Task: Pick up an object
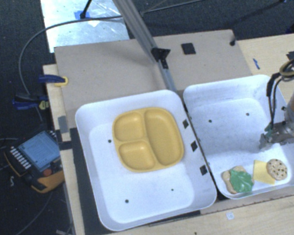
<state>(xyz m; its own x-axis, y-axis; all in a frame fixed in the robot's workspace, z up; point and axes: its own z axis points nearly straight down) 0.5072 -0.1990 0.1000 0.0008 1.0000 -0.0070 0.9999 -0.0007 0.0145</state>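
The 2 bins: left bin [111, 204] well left of the gripper [268, 138], right bin [229, 106] under it. The tray [148, 139], yellow, lies far to its left. Below the gripper, near the front wall, sit a green piece [240, 180], a cheese wedge [261, 171] and a cookie [277, 169]. Gripper's opening: cannot tell.
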